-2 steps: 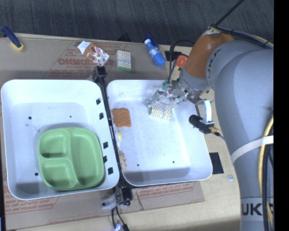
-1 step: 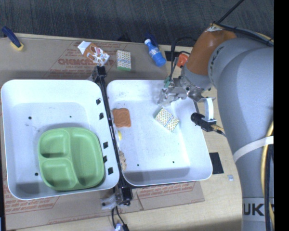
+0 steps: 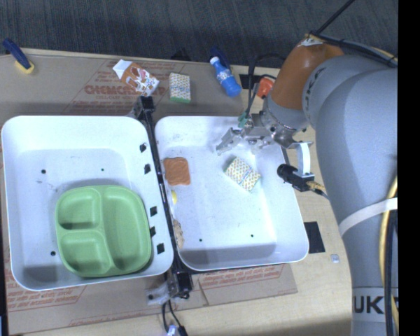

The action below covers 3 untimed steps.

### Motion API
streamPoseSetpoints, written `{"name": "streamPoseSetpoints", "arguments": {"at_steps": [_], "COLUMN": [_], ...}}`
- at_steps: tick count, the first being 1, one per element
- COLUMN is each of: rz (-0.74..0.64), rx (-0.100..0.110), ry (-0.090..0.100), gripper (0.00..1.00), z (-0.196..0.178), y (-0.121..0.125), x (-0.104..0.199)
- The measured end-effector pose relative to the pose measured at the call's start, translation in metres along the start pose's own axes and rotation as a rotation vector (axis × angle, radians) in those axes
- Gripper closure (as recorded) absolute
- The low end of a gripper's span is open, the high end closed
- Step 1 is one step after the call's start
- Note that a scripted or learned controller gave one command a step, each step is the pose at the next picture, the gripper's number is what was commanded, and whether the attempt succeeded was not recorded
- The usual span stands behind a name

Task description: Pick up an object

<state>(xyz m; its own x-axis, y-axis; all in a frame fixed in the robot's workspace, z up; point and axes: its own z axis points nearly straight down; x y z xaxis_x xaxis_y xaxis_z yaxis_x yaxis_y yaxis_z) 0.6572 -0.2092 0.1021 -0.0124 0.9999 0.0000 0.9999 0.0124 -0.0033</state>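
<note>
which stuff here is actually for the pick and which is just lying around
For the pick: gripper, patterned packet, brown block, all in the right bin.

Lying about: green divided tray in the left bin; blue bottle, small box and snack wrapper on the bench.

The gripper (image 3: 227, 140) is hovering over the right bin (image 3: 266, 240), fingers spread, just beyond a patterned packet (image 3: 242, 173). A green divided tray (image 3: 102, 229) is lying in the left bin (image 3: 28, 159).
</note>
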Motion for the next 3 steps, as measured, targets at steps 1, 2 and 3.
{"name": "streamPoseSetpoints", "arguments": {"at_steps": [1, 2, 3], "rz": [0.007, 0.003, 0.005], "rx": [0.002, 0.003, -0.003], "ry": [0.000, -0.001, 0.000], "gripper": [0.00, 1.00, 1.00], "z": [0.011, 0.000, -0.097], "y": [-0.062, -0.062, -0.090], "x": [0.030, 0.030, 0.090]}}
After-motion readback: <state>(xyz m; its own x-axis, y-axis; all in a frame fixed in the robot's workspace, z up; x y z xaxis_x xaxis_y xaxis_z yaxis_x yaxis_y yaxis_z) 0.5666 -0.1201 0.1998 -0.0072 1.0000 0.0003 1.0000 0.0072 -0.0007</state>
